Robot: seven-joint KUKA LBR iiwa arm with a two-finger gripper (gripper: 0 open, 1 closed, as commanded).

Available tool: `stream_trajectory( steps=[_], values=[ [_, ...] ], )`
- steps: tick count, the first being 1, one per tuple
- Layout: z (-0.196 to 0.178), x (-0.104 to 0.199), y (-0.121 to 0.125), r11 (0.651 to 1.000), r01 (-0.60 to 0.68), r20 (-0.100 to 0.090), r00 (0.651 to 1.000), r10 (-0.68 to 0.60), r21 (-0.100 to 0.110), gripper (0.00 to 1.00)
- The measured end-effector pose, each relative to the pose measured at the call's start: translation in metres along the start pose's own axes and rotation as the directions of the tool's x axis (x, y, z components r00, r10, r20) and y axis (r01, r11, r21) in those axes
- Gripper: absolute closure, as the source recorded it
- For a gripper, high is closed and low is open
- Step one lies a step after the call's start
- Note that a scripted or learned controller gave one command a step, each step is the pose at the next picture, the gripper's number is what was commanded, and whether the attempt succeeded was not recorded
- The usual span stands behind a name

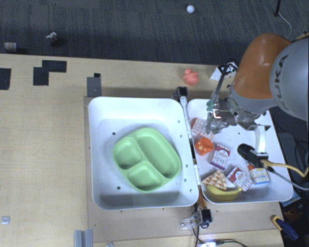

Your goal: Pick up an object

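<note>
Nearest you, the banana (223, 194) lies along the near wall of the right bin (276, 185), touching it. The waffle (216, 180) sits just behind it, tight to the wall shared with the left bin (99, 116), so both are hemmed in by walls. Next come the red box (239, 177) and the pale box (259, 176), close together, the red one touching the waffle. The pink box (220, 157) lies just beyond them, with some bare white floor on its far side. In the left bin, the green plate (146, 158) sits near the middle with open floor all round it, the widest strip along the far wall. Farther back in the right bin, the orange piece (204, 144) rests just beside the shared wall, and the packet (198, 128) lies just beyond it, also by that wall. The tool (214, 124) hangs low at the packet's right edge, near the orange piece. It is small and blurred, and you cannot tell whether it is released, clenched or grasping anything. The arm (270, 67) covers the far right of that bin, hides whatever lies beneath it, and is cut off at the view's right. Beyond both bins, the pink toy (190, 76) sits on the counter (43, 159), apart from the rims. Farthest off, a white ball (190, 8) lies on the dark floor.
</note>
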State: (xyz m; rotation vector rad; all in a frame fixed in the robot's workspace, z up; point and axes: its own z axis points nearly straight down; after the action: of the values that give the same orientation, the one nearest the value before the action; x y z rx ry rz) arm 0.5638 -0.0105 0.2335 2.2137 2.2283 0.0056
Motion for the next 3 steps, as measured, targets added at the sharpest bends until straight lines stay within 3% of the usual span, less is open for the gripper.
stream_trajectory(
  steps=[1, 2, 3],
  values=[
    [0.000, -0.001, 0.000, 1.000, -0.001, 0.001, 1.000, 0.001, 0.000, 0.00],
    [0.049, -0.060, -0.008, 1.000, -0.004, 0.003, 1.000, 0.004, 0.002, 0.00],
    [0.147, -0.100, 0.032, 1.000, -0.005, 0.004, 1.000, 0.005, -0.006, 0.00]
  ],
)
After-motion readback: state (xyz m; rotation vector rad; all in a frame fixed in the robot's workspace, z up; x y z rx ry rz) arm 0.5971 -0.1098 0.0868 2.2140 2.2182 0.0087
